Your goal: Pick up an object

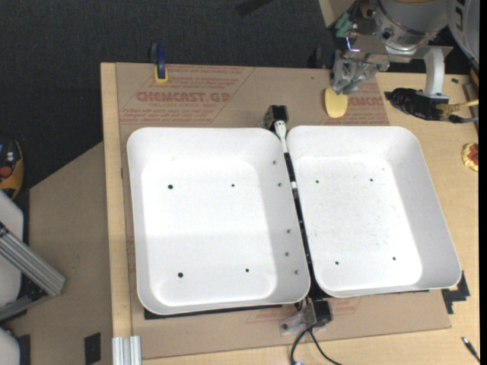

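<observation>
Yellow object (pixel 335 103) on the board behind right bin (pixel 426 204), long axis roughly vertical in view. Gripper (pixel 348 82) just above it; jaw state unclear. Left bin (pixel 144 204) alongside.

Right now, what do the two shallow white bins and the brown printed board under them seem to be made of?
The two shallow white bins look like moulded plastic, smooth and slightly glossy, with rounded corners. The brown printed board seems to be matte cardboard or paper-faced sheet, with red lettering.
</observation>
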Controlling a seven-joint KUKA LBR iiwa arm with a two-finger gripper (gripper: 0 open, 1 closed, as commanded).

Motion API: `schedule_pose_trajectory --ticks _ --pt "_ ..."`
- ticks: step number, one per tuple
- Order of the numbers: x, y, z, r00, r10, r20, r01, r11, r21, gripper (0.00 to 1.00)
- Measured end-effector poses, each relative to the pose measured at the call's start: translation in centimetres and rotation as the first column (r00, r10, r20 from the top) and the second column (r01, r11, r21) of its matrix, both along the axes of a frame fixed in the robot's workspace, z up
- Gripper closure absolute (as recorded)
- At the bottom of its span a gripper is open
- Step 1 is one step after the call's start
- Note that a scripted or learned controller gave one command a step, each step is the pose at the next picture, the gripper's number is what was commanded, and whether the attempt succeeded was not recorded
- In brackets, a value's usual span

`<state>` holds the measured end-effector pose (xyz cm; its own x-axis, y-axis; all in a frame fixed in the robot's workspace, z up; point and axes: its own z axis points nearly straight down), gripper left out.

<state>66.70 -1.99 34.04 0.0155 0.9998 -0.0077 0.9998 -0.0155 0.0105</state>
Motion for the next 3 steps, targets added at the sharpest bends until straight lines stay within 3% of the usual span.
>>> schedule_pose_trajectory --ticks 1,2,3 --pt "-0.2 6.0 -7.3 1.0 0.02 -0.019 -0.02 1.0 0.01 1.0" --pt "0.0 0.8 -3.3 1.0 0.012 -0.005 -0.012 1.0 0.006 1.0" --pt "-2.0 -11.4 -1.2 1.0 0.005 -0.005 -0.005 1.0 0.002 1.0"
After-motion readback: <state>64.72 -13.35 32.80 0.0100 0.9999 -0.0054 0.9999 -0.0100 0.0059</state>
